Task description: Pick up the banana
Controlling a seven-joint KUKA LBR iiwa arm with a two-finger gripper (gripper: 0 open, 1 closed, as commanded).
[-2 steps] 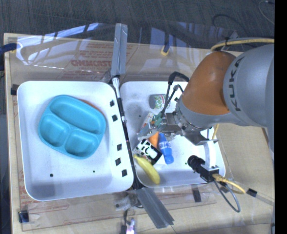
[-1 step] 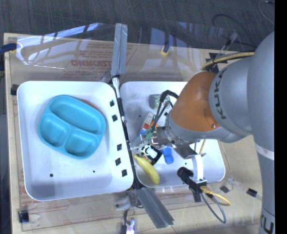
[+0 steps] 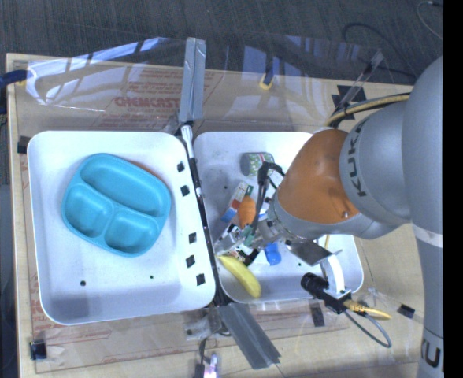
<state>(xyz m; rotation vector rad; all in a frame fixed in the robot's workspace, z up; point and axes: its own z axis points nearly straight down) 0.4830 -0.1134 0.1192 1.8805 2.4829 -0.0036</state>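
Just beside the gripper (image 3: 251, 239) — the banana (image 3: 241, 276), unheld.

Left bin (image 3: 50, 290): one blue divided tray (image 3: 117, 203). Right bin (image 3: 216, 152): a banana (image 3: 242, 276) laid at the front left, small cluttered items beside it. The arm (image 3: 350, 183) is seen overhead.

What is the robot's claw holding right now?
It cannot be told: the arm covers the gripper. The banana lies in the right bin, seemingly not held.
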